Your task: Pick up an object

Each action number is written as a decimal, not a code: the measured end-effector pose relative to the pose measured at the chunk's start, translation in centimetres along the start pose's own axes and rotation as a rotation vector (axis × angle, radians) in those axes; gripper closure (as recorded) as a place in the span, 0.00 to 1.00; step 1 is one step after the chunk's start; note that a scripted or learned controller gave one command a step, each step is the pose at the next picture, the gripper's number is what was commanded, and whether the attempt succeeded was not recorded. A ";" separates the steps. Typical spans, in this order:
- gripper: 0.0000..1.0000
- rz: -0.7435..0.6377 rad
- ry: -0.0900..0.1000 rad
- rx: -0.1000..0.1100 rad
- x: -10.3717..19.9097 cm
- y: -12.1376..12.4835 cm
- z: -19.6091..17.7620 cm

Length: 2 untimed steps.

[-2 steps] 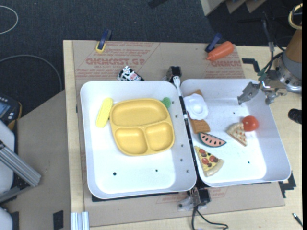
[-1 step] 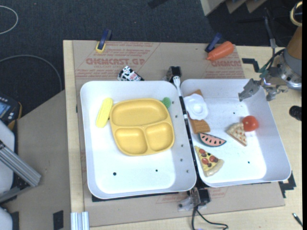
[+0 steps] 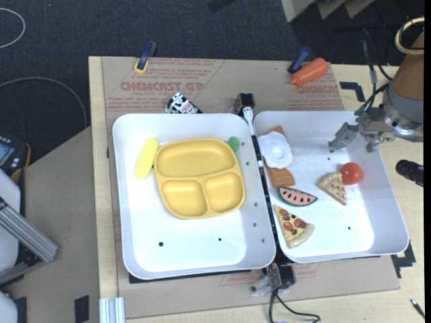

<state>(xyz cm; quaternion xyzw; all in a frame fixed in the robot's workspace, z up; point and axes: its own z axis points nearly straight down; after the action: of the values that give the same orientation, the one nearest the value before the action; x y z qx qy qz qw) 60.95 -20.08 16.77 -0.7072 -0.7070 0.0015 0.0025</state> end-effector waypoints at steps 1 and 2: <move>0.00 -0.001 0.001 0.002 0.2 -0.7 6.2; 0.00 -0.001 0.000 -0.001 0.3 -0.8 8.4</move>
<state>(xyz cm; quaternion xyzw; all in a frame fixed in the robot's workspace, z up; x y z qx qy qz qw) 60.15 -19.75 8.33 -0.7068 -0.7074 0.0011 0.0020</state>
